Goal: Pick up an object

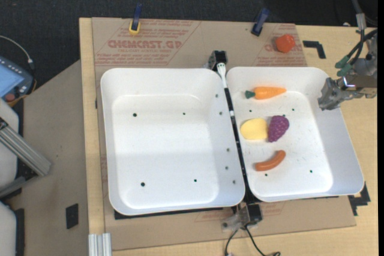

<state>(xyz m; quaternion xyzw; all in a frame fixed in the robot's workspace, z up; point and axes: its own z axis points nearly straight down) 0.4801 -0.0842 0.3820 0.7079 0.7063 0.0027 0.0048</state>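
Four toy foods sit in the right white bin (pixel 336 180), all on the far side from the grey two-finger gripper (pixel 329 99), which hangs over that bin's arm-side rim; whether it is released or clenched I cannot tell. Nearest is the orange plastic carrot (pixel 267 92), long axis pointing roughly straight away from the gripper. Farther off and toward the camera lie the purple grape bunch (pixel 278 127), touching the yellow lemon-like piece (pixel 254 129), then the reddish sausage (pixel 270 160).

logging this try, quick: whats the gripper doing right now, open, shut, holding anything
Gripper: at the right rim of the right bin, nothing visibly held; whether it is open or closed cannot be told from this view.
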